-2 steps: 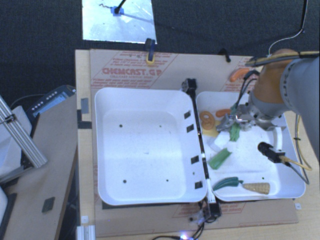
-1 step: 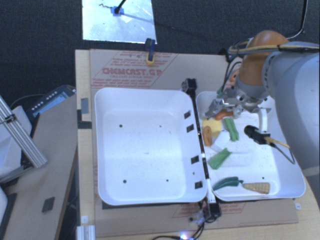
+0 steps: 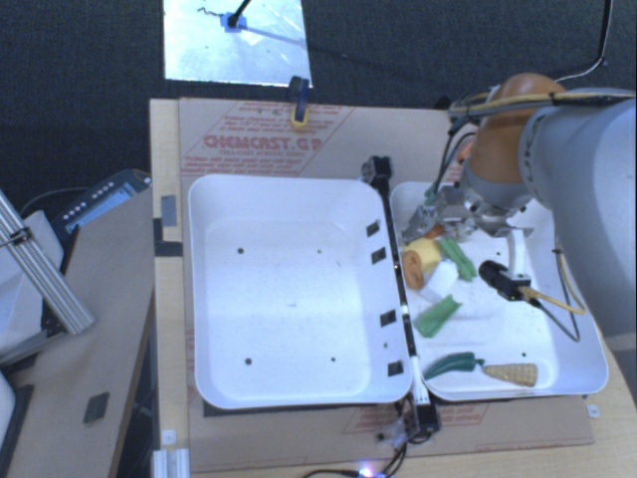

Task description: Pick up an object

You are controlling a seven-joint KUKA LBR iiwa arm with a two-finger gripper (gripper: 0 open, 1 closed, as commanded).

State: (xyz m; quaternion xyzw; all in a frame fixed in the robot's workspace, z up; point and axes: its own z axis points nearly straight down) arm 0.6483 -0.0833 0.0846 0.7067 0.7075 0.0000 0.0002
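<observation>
**Camera view: my arm is reaching into the right bin**

I am hanging my gripper point(image 3: 446, 222) over the right bin point(image 3: 572, 366), just above a yellow round object point(image 3: 421, 260); whether it is grasping, I cannot tell. Green pieces point(image 3: 438, 316) and a waffle cone point(image 3: 512, 373) are lying nearby. The left bin point(image 3: 289, 297) is sitting on cardboard point(image 3: 264, 139), dark carpet point(image 3: 80, 68) surrounding the bench.

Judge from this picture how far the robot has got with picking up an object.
Done: the arm has reached over the right bin, its gripper low above the pile near the yellow piece. In hand: nothing visibly between its fingers; whether they are open is unclear. Left: grasping and lifting. The green strip, dark green pepper and cone all lie in the bin.
</observation>
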